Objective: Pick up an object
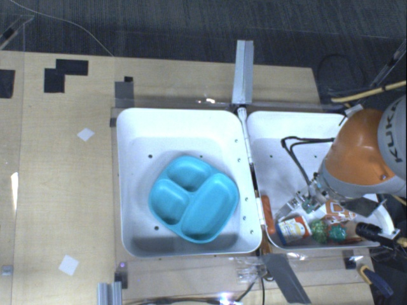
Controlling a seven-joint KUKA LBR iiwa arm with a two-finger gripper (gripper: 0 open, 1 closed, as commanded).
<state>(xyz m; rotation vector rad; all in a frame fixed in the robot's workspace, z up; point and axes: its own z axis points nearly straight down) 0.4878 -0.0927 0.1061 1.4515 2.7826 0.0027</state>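
Observation:
The arm's orange band (356,151) hangs over the right bin (280,132), and my gripper (304,203) is low in that bin near its front. Just below the gripper lies a small white packet with a yellow and blue label (292,229). To the packet's right sit two green round pieces (328,234). An orange and white wrapper (337,212) shows partly from under the wrist. A thin orange stick (266,213) lies along the bin's left wall. I see nothing held in the gripper.
The left bin (137,138) holds a blue divided plate (194,199) in its middle. A metal divider post (243,72) stands behind the two bins. A black cable (294,146) loops over the floor of the right bin.

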